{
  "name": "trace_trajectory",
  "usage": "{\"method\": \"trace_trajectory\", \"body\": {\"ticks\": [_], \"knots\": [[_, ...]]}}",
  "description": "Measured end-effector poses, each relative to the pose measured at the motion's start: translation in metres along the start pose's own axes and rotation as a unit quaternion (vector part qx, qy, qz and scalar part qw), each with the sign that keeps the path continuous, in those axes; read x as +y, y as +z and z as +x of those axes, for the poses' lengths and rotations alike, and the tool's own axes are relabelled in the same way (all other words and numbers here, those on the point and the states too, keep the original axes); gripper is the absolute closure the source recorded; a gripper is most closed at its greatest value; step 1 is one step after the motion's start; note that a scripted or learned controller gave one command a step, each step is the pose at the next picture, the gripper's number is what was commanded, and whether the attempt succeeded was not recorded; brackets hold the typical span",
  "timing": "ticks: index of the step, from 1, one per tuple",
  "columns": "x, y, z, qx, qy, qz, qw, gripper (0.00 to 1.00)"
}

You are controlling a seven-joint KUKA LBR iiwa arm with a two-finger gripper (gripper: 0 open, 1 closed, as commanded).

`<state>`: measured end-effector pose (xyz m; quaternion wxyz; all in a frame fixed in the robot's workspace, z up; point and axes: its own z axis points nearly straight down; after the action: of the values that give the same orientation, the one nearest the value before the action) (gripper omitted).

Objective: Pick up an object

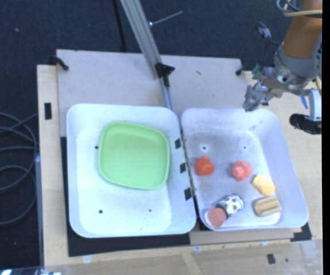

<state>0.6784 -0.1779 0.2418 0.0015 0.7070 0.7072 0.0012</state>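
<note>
Whether the jaws are parted or closed cannot be told from the camera view, since the gripper (253, 103) is small and dark against the far rim of the right bin (279, 133); nothing is visible held in it. It hangs at that bin's far edge, towards its right corner, well apart from every object. The candidates all lie in the near half of the right bin: an orange-red ball (204, 166) near the left wall, a pink piece (242, 170) beside it towards the middle, a yellow piece (263, 184) and a tan block (267, 205) near the right wall, and a patterned can (231, 204) touching a red disc (216, 216) by the near left corner. The left bin (82, 153) carries a green plate (134, 155). By my reading, the approach step is in hand, with no grasp made; the next move calls for travelling towards the near half, choosing one isolated object such as the orange-red ball, and descending squarely over it.
</note>
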Motion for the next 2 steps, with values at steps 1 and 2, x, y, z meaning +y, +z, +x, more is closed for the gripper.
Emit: {"method": "trace_trajectory", "body": {"ticks": [1,2], "knots": [[-0.005,-0.011,0.049,0.000,-0.001,0.001,1.0000,1.00],[-0.014,0.000,0.105,0.000,-0.002,0.002,1.0000,1.00]]}}
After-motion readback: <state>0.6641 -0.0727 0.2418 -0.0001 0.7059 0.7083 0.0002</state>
